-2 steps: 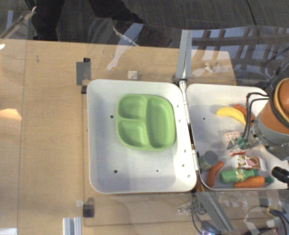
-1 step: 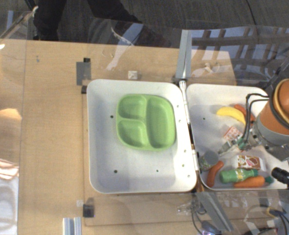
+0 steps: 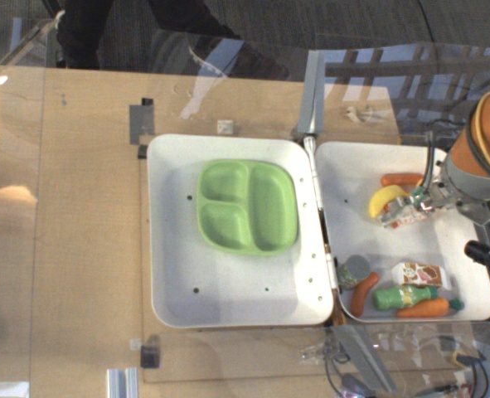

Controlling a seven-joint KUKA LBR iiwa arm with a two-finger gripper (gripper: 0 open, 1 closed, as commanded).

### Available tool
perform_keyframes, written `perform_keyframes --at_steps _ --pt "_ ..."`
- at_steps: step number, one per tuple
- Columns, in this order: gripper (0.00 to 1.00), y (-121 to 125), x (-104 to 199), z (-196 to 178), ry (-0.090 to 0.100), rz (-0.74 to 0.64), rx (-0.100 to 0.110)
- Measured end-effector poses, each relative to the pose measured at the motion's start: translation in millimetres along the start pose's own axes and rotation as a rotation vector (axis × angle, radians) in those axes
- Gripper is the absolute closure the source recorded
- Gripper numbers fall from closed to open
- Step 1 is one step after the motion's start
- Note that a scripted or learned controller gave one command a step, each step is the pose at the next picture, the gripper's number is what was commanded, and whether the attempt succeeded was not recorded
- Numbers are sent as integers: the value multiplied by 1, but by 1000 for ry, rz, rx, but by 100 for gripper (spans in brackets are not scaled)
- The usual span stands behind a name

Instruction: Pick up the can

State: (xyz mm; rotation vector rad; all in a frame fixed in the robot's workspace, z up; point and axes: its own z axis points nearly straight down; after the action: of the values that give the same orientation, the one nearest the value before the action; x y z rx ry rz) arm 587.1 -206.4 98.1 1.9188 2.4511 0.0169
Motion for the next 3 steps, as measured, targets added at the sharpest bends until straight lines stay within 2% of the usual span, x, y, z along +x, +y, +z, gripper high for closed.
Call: perform_keyframes --at_steps 1,2,3 --pt "0 63 -19 3 4 342 28" --pt "0 33 42 -2 -2 801 -5" --pt "0 64 2 -75 6 560 26"
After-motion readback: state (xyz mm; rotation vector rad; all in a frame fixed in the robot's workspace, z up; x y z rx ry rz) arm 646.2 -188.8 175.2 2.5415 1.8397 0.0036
